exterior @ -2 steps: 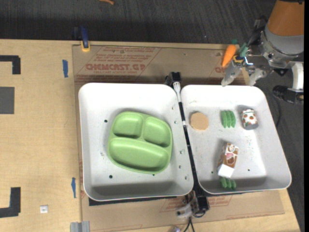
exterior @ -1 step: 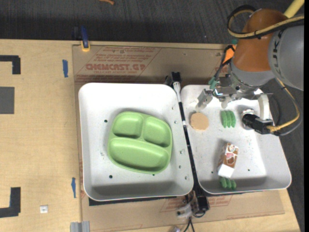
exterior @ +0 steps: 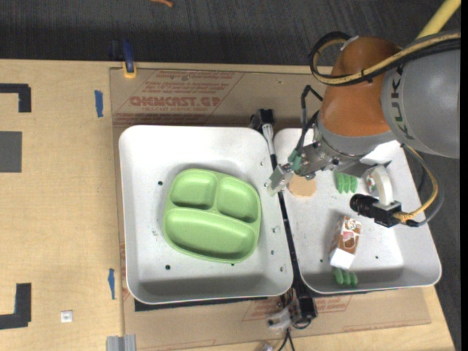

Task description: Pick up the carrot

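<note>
Your carrot (exterior: pixel 303 188) looks like a pale orange, rounded stub. It lies in the right bin (exterior: pixel 417 269) near its left wall, just beside the hand (exterior: pixel 291 171). You cannot tell how far the hand is open or whether it grips anything. A green divided plate (exterior: pixel 212 214) sits in the left bin (exterior: pixel 139 196) on the brown counter (exterior: pixel 58 218), with dark floor (exterior: pixel 234 13) beyond.

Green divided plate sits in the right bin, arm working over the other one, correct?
Not quite. The camera view shows the green divided plate in the left bin. The arm is working over the other one, the right bin.
</note>
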### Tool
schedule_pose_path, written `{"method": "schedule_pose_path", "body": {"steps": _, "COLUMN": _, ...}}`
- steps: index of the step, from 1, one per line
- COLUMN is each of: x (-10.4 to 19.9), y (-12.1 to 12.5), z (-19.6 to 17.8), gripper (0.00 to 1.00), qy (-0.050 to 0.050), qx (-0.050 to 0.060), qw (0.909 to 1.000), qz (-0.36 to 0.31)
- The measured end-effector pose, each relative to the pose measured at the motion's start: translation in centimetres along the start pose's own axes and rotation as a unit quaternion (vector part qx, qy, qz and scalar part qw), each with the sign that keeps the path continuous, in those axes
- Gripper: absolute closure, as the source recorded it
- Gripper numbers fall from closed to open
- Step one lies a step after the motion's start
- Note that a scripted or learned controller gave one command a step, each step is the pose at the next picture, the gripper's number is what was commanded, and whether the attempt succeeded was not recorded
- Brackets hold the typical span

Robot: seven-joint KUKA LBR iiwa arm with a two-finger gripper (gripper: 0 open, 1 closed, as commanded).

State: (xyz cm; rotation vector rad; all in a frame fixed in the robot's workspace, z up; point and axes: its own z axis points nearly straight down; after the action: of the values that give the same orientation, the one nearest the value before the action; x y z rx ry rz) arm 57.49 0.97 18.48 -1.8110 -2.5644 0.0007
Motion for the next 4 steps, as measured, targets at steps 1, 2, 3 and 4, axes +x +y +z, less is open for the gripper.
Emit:
{"method": "schedule_pose_path", "body": {"steps": 1, "x": 9.0, "y": -2.1, "z": 0.0, "gripper": 0.0, "qy": 0.0, "qx": 0.0, "qw": 0.9743, "qz": -0.225}}
{"method": "schedule_pose_path", "body": {"steps": 2, "x": 4.6, "y": -6.6, "z": 0.0, "gripper": 0.0, "qy": 0.0, "qx": 0.0, "qw": 0.9532, "qz": -0.302}}
{"method": "schedule_pose_path", "body": {"steps": 3, "x": -3.6, "y": 0.2, "z": -0.1, "gripper": 0.0, "qy": -0.003, "qx": -0.002, "qw": 0.9335, "qz": -0.359}}
{"method": "schedule_pose_path", "body": {"steps": 4, "x": -6.9, "y": -4.3, "z": 0.0, "gripper": 0.0, "qy": -0.001, "qx": -0.001, "qw": 0.9665, "qz": -0.257}}
